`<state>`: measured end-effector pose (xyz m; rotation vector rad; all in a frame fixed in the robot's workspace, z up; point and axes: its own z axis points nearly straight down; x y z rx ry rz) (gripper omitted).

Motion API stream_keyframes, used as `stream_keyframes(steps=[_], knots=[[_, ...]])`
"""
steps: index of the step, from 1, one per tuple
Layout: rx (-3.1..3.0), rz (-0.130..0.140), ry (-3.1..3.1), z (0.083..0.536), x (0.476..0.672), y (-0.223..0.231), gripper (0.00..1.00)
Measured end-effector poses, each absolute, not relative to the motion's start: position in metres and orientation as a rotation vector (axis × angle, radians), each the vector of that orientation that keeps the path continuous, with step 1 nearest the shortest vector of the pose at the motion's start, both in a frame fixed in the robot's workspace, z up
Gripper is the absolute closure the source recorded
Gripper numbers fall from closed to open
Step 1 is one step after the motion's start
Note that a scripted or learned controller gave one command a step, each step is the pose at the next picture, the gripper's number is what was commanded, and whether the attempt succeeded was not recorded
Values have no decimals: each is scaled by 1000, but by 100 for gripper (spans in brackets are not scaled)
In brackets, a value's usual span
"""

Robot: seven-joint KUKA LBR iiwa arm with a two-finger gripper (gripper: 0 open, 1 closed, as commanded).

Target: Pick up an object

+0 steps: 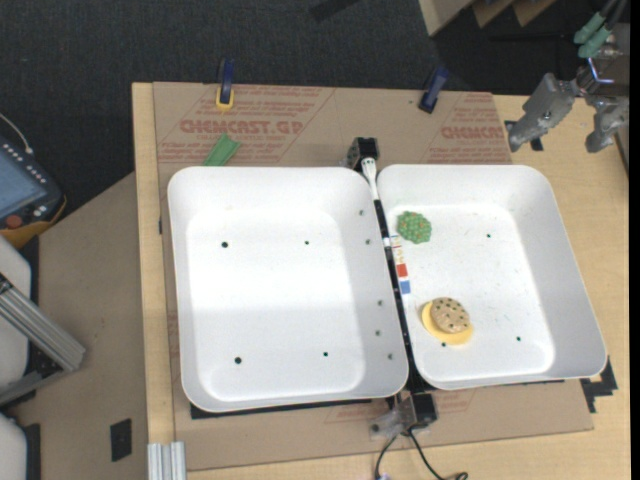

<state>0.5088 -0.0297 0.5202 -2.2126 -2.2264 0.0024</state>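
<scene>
White plastic bins sit side by side on the counter [300,108]. Right bin [560,268] contains a green clump [414,227] near its upper left and a speckled cookie [448,319] lower down. Claw [568,118] hangs beyond the bin's upper right corner, its opening indiscernible.

grey metal pincer [565,118], teal fitting above

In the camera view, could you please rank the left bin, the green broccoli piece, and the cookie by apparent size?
1. left bin, by far the largest.
2. cookie and green broccoli piece look about alike; I would not rank them.
</scene>
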Motion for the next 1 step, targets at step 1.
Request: stream_keyframes(steps=[1], knots=[[-2209,5,-2226,493,524,37,0]])
